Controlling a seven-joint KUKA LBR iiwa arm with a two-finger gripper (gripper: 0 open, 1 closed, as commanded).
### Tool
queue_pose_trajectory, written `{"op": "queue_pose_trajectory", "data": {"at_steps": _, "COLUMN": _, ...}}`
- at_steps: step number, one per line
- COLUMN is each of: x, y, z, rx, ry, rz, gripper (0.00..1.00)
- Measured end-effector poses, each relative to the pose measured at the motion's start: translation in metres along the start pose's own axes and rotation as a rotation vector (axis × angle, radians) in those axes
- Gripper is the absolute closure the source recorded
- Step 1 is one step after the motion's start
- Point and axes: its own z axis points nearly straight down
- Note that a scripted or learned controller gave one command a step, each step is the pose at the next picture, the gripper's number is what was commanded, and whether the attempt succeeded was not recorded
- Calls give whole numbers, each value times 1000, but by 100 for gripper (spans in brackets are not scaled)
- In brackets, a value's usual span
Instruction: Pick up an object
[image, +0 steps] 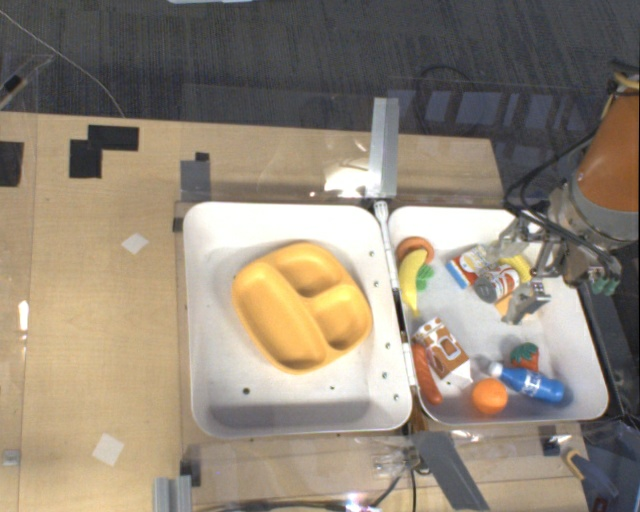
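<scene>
Reaching in from the right, the grey arm (600, 215) with its orange band hangs over the upper part of the right bin (590, 345); its gripper (520, 285) sits low among the clutter there, one metal finger (527, 300) pointing down toward the bin floor; whether the gripper is released or clenched I cannot tell — nothing is plainly seen between its tips. Just beside the gripper, on its left, lies a small red-and-white packet (468, 268) with a grey and yellow object (500, 278) against it; the two are too tangled with the gripper to say if they touch it. Along the bin's left wall rests a banana (409, 278) with an orange-brown piece (415, 247) at its top end and a bit of green (426, 270) at its side; lower down lie a brown-and-white carton (442, 350), an orange ball (490, 397), a blue bottle (532, 384) and a small strawberry-like toy (525, 353) — all well apart from the gripper. The left bin (215, 400) holds a yellow divided tray (300, 303), tilted at an angle.
</scene>
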Motion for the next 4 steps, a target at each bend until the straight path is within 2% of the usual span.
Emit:
{"op": "queue_pose_trajectory", "data": {"at_steps": 1, "x": -27, "y": 4, "z": 125, "rx": -2, "ry": 10, "rz": 208, "gripper": 0}}
{"op": "queue_pose_trajectory", "data": {"at_steps": 2, "x": -30, "y": 3, "z": 120, "rx": -1, "ry": 1, "rz": 209, "gripper": 0}}
{"op": "queue_pose_trajectory", "data": {"at_steps": 3, "x": -34, "y": 11, "z": 149, "rx": 0, "ry": -1, "rz": 541, "gripper": 0}}
{"op": "queue_pose_trajectory", "data": {"at_steps": 4, "x": -66, "y": 27, "z": 171, "rx": -2, "ry": -4, "rz": 567, "gripper": 0}}
